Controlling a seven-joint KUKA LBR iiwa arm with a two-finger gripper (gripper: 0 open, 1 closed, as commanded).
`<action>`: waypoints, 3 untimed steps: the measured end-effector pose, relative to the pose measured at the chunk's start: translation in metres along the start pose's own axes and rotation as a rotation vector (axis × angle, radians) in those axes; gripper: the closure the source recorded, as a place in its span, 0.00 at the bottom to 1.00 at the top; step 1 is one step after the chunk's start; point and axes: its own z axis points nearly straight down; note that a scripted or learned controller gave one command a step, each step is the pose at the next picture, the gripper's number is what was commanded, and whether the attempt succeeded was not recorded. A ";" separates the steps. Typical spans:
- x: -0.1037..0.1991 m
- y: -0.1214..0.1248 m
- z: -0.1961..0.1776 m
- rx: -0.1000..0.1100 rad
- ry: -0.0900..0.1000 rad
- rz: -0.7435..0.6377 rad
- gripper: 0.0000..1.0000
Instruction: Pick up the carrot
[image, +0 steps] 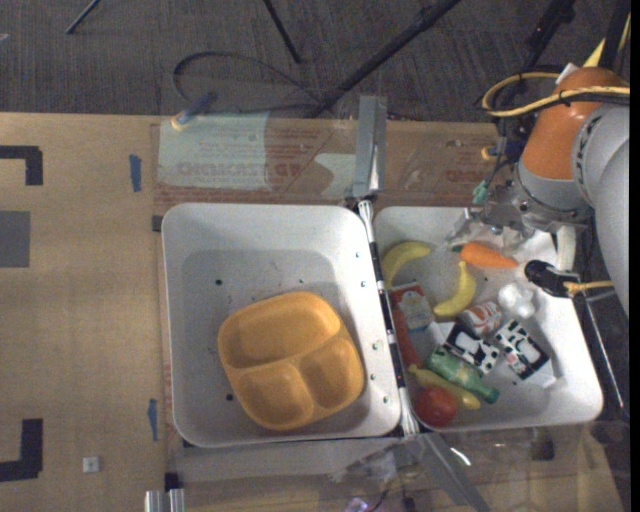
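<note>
**Mia:** What is on the left?

**Ben:** The left bin (190, 300). It has a yellow plate (290, 360) in it, with three parts.

**Mia:** Can you read any words?

**Ben:** Behind that bin lies a clear sheet (260, 165) with red print. The print is too faint to read. I see no names on the toys either.

**Mia:** And the right bin (570, 385)?

**Ben:** It is full of play food. There is a banana (400, 255) at the back left, a tomato (436, 405) at the front and a green bottle (462, 372) just beside the tomato. Two black and white boxes (495, 348) sit in the middle.

**Mia:** Where is the carrot?

**Ben:** The carrot (487, 256) is near the back of the right bin. It lies on its side, past the banana. Its thin end points right.

**Mia:** Is it heavy?

**Ben:** I think it is light, hard and smooth, like a plastic toy. It could roll or slip. I think the fat middle is the best place to hold it, pinched across, not at the thin tip.

**Mia:** What is the gripper doing?

**Ben:** The gripper (492, 222) is right over the carrot, very close. I can't tell if it is open or shut, or if it has the carrot.

**Mia:** And on the right?

**Ben:** The arm (570, 140) comes in from there, with its orange band.
</note>
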 end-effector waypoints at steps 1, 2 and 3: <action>-0.008 0.001 0.021 0.003 0.001 -0.036 0.00; -0.006 0.003 0.009 -0.002 -0.001 -0.040 1.00; 0.037 -0.005 -0.068 -0.001 0.000 0.206 1.00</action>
